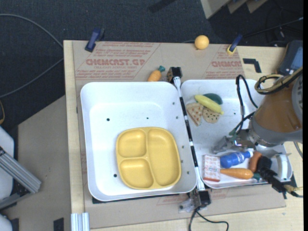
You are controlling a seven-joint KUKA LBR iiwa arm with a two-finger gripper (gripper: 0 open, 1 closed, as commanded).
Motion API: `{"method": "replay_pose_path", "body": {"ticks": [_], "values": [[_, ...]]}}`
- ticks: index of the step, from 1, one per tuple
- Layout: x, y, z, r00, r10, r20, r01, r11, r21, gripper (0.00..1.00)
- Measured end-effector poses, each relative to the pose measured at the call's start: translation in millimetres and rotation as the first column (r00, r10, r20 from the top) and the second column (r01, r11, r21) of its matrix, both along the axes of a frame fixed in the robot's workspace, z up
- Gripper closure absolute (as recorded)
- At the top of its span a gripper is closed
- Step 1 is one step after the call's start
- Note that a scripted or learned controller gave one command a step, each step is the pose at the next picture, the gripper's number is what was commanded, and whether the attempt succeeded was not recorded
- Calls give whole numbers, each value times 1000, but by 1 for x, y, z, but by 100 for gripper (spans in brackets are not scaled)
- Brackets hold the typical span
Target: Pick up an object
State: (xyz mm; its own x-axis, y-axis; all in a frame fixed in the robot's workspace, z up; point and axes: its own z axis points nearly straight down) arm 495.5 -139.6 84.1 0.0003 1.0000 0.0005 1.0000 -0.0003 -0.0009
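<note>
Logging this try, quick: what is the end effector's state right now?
End effector: low in the right bin, just above the blue bottle; open or closed cannot be told, and nothing shows between its fingers.

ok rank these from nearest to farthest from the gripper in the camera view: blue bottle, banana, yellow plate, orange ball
From the gripper:
1. blue bottle, just below it, right bin
2. banana, top of the right bin
3. yellow plate, left bin
4. orange ball, beyond the bins, top edge of the bench

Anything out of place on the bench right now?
Yes: an orange ball sits at the bench's far edge and a small carrot-like toy lies behind the left bin, both outside the bins.
</note>
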Motion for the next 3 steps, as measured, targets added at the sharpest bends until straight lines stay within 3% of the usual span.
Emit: {"method": "replay_pose_path", "body": {"ticks": [1, 2, 3], "values": [[69, 31, 12, 1000, 1, 2, -1, 1000, 0, 0], [164, 30, -4, 999, -2, -32, 2, 1000, 2, 0], [165, 30, 6, 1000, -1, -28, 1, 1000, -2, 100]]}}
